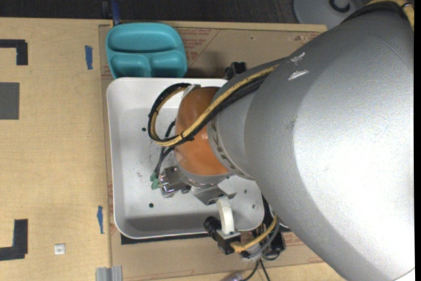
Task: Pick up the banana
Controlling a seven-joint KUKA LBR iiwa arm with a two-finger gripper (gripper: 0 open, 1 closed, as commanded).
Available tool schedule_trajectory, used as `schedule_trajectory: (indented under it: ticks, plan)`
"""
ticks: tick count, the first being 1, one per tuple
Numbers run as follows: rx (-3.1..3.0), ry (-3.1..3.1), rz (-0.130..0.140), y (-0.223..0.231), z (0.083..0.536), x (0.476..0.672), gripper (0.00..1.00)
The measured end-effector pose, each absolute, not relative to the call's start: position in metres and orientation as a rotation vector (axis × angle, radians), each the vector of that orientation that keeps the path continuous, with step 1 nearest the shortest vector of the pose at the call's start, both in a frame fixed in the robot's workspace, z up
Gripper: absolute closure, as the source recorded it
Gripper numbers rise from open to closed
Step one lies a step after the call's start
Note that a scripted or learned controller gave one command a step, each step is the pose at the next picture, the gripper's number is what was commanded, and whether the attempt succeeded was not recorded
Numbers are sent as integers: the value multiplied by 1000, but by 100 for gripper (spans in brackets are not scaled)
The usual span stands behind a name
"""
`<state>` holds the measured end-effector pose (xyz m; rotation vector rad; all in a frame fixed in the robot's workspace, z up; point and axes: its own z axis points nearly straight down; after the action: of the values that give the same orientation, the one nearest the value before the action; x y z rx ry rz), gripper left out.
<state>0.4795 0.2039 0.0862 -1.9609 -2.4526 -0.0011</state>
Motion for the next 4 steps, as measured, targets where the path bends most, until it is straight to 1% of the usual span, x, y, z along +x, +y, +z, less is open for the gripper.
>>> schedule_trajectory:
  ticks: [3, 4]
  plan:
    - [-1967, -2449, -5, 204, 115, 480, 100]
    - [-2292, -2150, -1, 177, 162, 479, 100]
